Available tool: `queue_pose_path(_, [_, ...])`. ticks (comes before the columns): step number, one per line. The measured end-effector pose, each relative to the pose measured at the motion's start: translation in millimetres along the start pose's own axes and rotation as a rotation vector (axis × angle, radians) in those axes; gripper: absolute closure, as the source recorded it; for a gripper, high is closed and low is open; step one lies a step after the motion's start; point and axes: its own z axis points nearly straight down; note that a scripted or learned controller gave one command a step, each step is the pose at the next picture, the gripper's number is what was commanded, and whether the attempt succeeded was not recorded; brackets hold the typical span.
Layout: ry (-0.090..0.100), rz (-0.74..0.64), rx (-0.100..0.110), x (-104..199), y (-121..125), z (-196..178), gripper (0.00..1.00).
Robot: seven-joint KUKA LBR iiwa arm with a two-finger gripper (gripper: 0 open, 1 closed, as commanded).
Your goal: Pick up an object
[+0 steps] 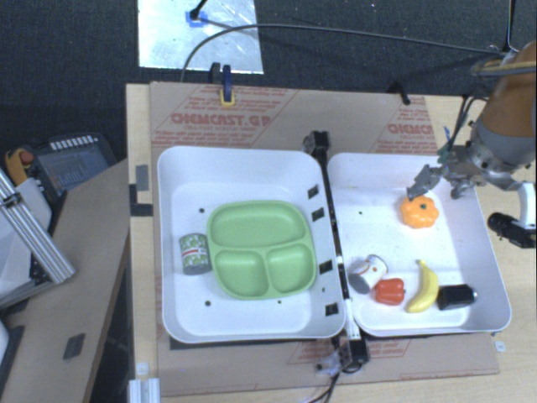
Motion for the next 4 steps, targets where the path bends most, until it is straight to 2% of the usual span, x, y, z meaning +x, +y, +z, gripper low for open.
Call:
queue_pose_path(1, [-0.002, -0.003, -0.012, 0.4, 3.1, -7.9, 0.0])
queue_pose_path(2, [-0.002, -0.001, -0.009, -1.0, 5.4, 54.2, 0.0])
queue_pose_path(3, [-0.002, -0.001, -0.01, -0.7, 6.0, 99.9, 0.0])
queue_pose_path(4, [-0.003, -0.002, -0.016, -0.7, 7.6, 86.3, 1.0])
